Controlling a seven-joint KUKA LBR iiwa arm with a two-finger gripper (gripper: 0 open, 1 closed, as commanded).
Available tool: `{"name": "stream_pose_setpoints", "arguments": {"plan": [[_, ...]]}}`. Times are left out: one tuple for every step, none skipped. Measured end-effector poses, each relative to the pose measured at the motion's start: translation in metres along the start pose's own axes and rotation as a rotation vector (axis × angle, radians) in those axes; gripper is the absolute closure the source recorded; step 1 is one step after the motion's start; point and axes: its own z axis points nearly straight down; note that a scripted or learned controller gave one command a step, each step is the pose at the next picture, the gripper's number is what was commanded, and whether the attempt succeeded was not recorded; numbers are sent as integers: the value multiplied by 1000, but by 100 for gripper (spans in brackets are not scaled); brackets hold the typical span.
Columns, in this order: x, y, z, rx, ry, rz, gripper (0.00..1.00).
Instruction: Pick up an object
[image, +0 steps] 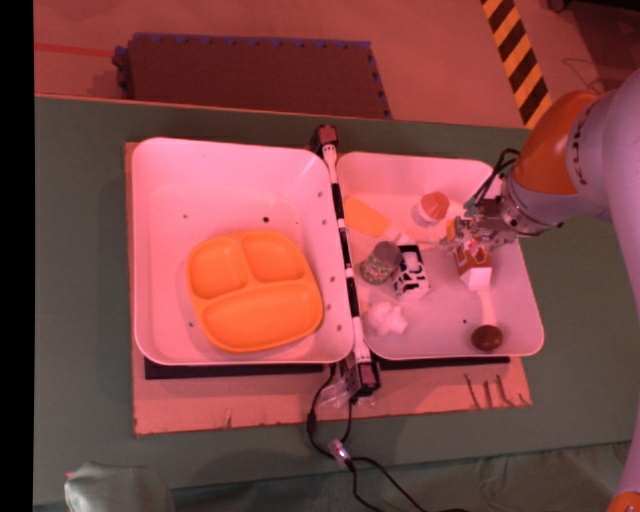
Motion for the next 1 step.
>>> {"name": "stream_pose_setpoints", "arguments": {"plan": [[2, -4, -50, 20, 2, -1, 100]]}}
